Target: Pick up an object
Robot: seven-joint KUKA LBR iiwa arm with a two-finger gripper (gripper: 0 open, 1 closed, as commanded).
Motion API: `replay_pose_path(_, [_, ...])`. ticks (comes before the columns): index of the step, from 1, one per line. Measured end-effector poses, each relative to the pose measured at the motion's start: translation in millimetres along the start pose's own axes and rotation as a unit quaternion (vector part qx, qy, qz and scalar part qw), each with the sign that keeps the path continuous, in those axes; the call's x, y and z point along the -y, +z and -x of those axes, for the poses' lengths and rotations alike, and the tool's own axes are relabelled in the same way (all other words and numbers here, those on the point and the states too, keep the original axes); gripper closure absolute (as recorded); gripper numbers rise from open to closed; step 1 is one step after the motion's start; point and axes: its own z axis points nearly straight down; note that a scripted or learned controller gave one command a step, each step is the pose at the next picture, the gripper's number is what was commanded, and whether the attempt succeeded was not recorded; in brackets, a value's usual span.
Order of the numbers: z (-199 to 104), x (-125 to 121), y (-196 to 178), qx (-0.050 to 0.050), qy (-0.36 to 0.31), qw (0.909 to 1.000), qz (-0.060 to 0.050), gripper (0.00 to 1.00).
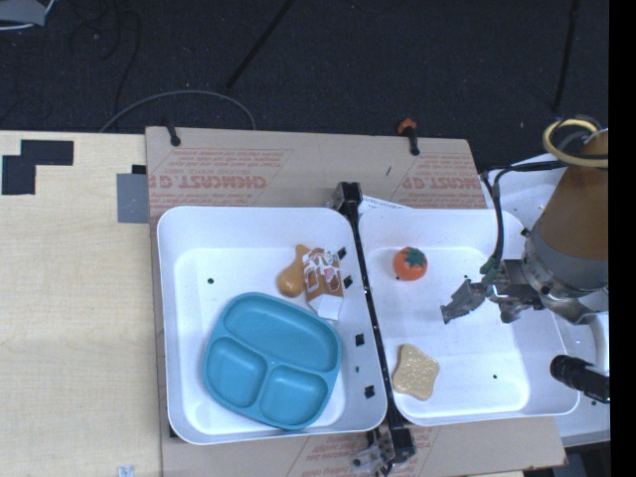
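White plastic all round: two shallow bins sit side by side on the bench, the left bin [184, 266] and the right bin [467, 391], split by a black divider [363, 306]. Over in the left one, a blue sectioned plate [270, 359] fills the near part, and just beyond its far edge lies a brown-and-white gingerbread-like toy [313, 273], close to the divider. Now the right bin: a small orange-red tomato-like toy [409, 263] sits toward the far side, and a pale toast-shaped piece [415, 372] rests near the front, left of centre. The arm [576, 217] comes in from the right, and its gripper [475, 301] hangs above the middle of the right bin, between the tomato and the toast and touching neither. Dark fingers [459, 306] point left, but whether they stand apart or together I cannot tell from here. Nothing sits between them.
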Motion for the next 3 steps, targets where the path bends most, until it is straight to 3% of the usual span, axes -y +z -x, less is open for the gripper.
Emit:
replay_pose_path(1, [0.2,-2.1,-5.5,0.001,-0.001,1.0,0.005,0.0])
replay_pose_path(3, [-11.3,-17.1,99.9,0.0,-0.001,1.0,0.004,0.0])
